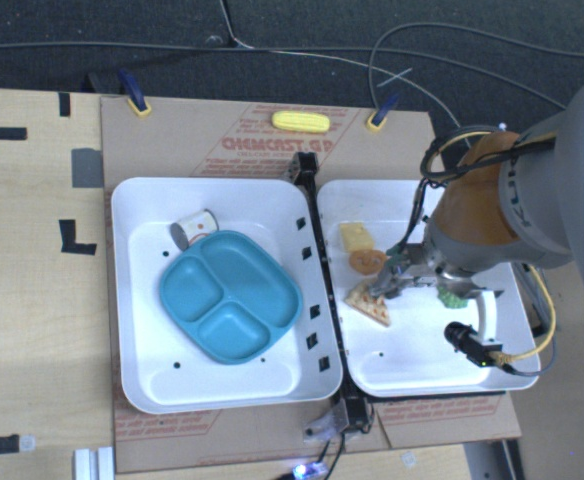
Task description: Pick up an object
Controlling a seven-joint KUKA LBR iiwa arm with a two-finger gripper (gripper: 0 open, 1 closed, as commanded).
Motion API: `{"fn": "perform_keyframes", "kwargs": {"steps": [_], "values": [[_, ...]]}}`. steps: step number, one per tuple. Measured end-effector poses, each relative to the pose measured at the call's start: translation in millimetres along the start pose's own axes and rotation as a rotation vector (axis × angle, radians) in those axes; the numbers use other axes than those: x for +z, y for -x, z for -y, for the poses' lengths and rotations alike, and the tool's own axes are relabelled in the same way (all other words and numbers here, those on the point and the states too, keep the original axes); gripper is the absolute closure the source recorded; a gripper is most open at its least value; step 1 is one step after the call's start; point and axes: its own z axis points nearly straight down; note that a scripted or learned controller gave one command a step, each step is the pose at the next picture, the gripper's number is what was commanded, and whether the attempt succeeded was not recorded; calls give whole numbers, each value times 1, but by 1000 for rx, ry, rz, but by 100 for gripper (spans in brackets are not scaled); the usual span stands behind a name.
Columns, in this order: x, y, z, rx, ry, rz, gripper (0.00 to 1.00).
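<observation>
From the overhead camera you see the gripper point(390, 280) down inside the right bin point(427, 373), its tip just above a pizza-slice toy point(369, 305), a tan wedge with a darker crust edge lying flat near the bin's left wall. Whether the jaws are spread or pressed together you cannot tell (the wrist hides them). Just beside the tip sit an orange round piece point(366, 261) and a pale yellow block point(355, 236). The left bin point(142, 368) holds a blue divided tray point(230, 295) and a small tipped cup point(193, 228).
</observation>
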Motion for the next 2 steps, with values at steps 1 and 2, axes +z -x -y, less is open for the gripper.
{"fn": "perform_keyframes", "kwargs": {"steps": [1,2], "values": [[-52,-7,7,2,-12,5,100],[-103,-7,5,2,-10,5,100]]}}
